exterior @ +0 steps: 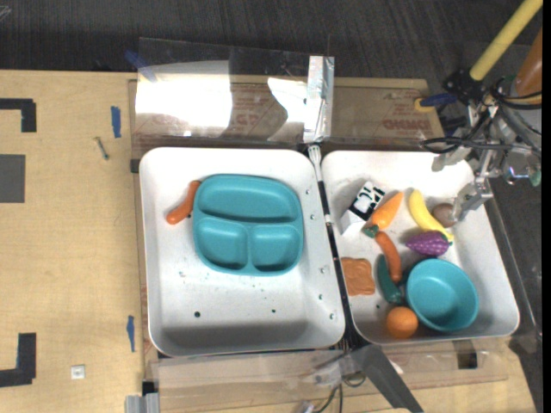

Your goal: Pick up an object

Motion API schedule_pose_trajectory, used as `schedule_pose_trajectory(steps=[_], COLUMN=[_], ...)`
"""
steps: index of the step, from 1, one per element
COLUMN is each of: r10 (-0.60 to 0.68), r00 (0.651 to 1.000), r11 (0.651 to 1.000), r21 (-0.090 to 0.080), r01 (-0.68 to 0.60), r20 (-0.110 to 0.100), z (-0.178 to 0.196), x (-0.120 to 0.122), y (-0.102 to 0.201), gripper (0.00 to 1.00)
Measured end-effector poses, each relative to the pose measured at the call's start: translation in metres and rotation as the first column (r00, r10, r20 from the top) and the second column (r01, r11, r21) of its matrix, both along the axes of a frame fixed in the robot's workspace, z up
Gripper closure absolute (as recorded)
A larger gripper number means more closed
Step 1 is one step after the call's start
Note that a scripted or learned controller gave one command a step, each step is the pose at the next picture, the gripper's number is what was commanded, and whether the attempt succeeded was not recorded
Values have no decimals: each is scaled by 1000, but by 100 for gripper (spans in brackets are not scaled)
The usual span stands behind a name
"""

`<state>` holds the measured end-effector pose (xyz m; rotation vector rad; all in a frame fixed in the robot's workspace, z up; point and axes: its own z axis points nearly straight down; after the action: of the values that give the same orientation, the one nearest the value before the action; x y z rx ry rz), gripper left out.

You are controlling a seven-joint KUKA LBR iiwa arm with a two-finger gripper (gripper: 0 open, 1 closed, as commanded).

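The gripper (469, 203) hangs just right of the banana (425, 211) in the right bin (502, 256); I cannot tell its state. Crowding is the risk: it could nudge the purple toy (428, 246) below the banana, or close on nothing

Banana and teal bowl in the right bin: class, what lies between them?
In the camera view, a purple eggplant lies between the banana and the teal bowl.

Two white bins (164, 256) sit side by side on the wooden bench (60, 231).
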<state>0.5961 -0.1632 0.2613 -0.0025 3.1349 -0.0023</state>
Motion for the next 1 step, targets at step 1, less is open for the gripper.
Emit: schedule_pose_trajectory(steps=[1], r10=[68], r00=[998], r11=[998], r21=[3], r01=[-68], r20=[-9], z=[-118], x=[-11], y=[8], gripper=[0])
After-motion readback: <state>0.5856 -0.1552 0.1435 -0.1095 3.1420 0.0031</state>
